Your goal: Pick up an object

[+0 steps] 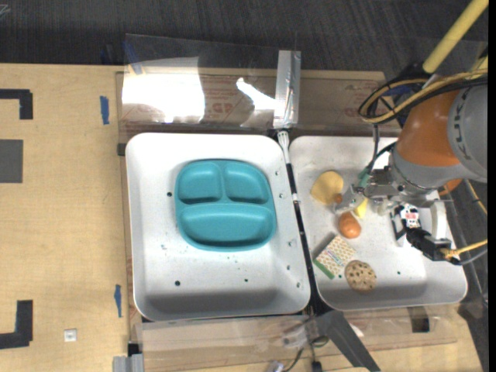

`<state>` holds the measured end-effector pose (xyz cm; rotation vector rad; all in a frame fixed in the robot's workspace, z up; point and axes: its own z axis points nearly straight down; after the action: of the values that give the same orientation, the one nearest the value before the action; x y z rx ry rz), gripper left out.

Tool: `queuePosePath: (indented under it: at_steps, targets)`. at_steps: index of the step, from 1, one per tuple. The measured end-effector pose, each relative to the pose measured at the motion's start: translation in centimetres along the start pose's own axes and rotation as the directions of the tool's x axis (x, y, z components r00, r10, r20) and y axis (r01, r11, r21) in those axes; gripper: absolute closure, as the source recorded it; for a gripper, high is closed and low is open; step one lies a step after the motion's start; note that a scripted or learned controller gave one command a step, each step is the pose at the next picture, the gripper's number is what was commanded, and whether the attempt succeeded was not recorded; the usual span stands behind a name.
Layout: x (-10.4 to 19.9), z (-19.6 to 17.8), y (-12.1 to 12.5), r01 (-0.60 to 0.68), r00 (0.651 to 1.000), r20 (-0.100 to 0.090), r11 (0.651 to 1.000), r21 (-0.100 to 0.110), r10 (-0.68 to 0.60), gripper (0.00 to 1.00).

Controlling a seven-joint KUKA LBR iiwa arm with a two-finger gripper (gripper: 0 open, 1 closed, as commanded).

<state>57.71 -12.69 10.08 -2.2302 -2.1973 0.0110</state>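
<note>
From my remote feed, far left is bare bench (54, 231) with black tape marks and blue tape bits. Next the left bin (147, 277), white, shallow, holding a teal divided plate (225, 204) about centred, three compartments, flat on the floor of the bin. Behind the bins I see a clear plastic sheet (201, 91) with glare on it and a silvery upright strip at its right end. Then the right bin (434, 281), touching the left one along the middle seam. In it: a yellow lemon-like fruit (328, 185) toward the back left, a small orange fruit (350, 225) just in front of it, a patterned flat packet (335, 256) near the front left, tilted, and a round cookie (360, 274) just beside the packet's right corner, close to the front wall. The claw (370, 194) sits low over the right bin, right next to the yellow fruit and just above the orange one; something small and yellow shows at its tip, but I cannot tell how wide it is spread or whether it has anything. Grey arm with orange band (426, 130) comes in from the right, cables looping behind.
</note>
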Motion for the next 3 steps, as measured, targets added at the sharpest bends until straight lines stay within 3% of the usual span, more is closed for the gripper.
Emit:
queuePosePath:
  at_steps: [1, 2, 3]
  targets:
    - [0.0, -1.7, 0.5, 0.000, 1.000, 0.002, 1.000, -0.015, 0.000, 1.00]
    - [0.0, -1.6, 0.4, 0.000, 1.000, 0.002, 1.000, -0.014, 0.000, 0.00]
    - [-1.5, 0.7, 0.7, -0.090, 0.996, 0.001, 0.996, -0.029, 0.090, 0.00]
